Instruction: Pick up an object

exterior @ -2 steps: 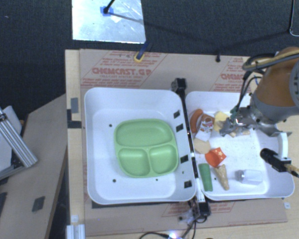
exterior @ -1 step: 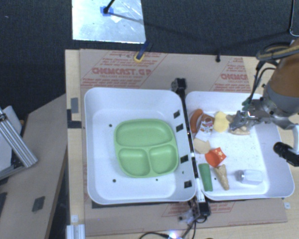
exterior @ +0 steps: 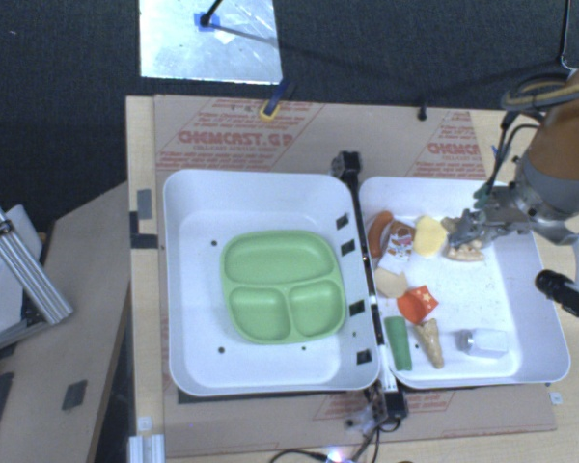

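Several small items lie in the right bin (exterior: 545,350); the gripper (exterior: 466,233) is low over a tan piece (exterior: 466,252) beside the yellow block (exterior: 429,236). Reaching step, I judge; next comes closing and lifting. Finger spread: cannot tell

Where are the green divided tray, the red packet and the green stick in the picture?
green divided tray (exterior: 282,285): camera view, left bin; point on the ridge between its compartments.
red packet (exterior: 418,304): camera view, right bin; point on its middle.
green stick (exterior: 398,342): camera view, right bin near the divider; point on its middle.
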Available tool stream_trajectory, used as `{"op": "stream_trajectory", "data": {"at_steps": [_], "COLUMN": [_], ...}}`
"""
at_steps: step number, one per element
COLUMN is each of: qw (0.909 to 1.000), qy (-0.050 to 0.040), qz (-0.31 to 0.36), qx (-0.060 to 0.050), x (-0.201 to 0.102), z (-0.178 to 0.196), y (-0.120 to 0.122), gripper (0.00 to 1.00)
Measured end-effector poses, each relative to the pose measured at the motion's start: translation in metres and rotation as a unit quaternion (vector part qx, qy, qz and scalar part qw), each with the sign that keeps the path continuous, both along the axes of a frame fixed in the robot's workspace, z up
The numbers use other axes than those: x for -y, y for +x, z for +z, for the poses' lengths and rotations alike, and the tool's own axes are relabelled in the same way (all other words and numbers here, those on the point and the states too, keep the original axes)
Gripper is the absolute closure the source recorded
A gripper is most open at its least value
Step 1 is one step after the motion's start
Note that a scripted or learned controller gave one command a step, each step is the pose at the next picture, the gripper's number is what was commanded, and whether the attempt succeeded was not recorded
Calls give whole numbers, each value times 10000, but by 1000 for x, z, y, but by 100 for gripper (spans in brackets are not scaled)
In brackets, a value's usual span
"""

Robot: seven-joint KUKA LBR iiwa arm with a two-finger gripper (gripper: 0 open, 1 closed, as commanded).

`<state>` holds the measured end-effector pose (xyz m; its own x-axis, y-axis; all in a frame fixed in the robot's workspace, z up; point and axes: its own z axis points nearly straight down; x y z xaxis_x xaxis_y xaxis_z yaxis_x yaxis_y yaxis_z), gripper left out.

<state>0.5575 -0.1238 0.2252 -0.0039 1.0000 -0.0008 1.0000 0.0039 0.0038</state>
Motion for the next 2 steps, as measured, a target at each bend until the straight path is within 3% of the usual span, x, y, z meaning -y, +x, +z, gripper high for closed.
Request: {"op": "stream_trajectory", "data": {"at_steps": [1, 2], "qw": [10000, 10000], "qy": [9, 5], "qz": [28, 13], "qx": [-2, -13], "x": [-40, -62], "z": [-6, -10], "y": [32, 32], "gripper": [100, 100]}}
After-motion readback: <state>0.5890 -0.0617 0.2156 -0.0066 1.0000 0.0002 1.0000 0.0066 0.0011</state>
